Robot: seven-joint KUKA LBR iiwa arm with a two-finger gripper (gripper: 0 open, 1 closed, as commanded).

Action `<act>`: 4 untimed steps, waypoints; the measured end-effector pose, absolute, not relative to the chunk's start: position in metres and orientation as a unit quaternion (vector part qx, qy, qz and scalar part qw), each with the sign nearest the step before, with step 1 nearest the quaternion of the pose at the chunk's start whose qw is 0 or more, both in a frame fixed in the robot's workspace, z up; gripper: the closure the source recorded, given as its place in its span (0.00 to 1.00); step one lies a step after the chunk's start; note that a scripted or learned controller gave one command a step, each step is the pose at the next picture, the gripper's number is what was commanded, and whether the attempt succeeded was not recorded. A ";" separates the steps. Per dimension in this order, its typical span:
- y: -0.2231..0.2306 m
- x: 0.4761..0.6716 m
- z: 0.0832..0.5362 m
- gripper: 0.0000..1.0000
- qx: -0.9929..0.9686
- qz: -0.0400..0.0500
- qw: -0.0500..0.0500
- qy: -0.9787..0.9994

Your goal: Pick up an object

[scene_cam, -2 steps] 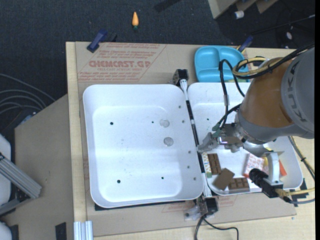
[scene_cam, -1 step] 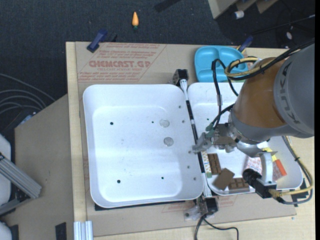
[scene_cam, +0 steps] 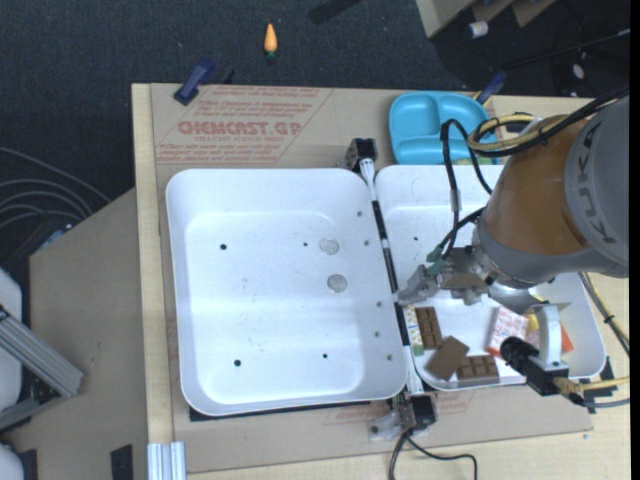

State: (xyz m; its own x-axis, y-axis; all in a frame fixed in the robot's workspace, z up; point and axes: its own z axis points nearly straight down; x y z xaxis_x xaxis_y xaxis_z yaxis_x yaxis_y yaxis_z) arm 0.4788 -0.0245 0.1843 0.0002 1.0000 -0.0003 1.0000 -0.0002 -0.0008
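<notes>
1. The big grey arm (scene_cam: 560, 208) with its orange band sits highest, closest to the camera, and covers much of the right bin (scene_cam: 420, 208).
2. Its claw (scene_cam: 440, 278) hangs low over the right bin, near the wall shared with the left bin (scene_cam: 270, 288). I cannot tell if the claw is wide or narrow, because the parts are small and dark.
3. The things to pick lie in the near end of the right bin. There is a brown chocolate bar (scene_cam: 427, 326), more brown bars (scene_cam: 460, 363) just beside it, and a white and red packet (scene_cam: 507, 326).
4. Nothing can be seen between the claw's tips, so I think the pick is not done yet. The claw needs to go down on one thing, close, and lift.
5. The bins are smooth, white and shallow, with round corners. The left bin has little dark dots and two grey round marks.
6. A light blue plastic tray (scene_cam: 430, 128) rests on the brown cardboard-like table (scene_cam: 240, 123) behind the right bin.
</notes>
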 end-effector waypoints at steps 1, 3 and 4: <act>-0.004 0.479 0.184 0.00 -0.707 0.000 0.000 -0.707; -0.004 0.479 0.194 0.00 -0.707 0.000 0.000 -0.708; -0.024 0.479 0.184 0.00 -0.707 0.001 0.001 -0.707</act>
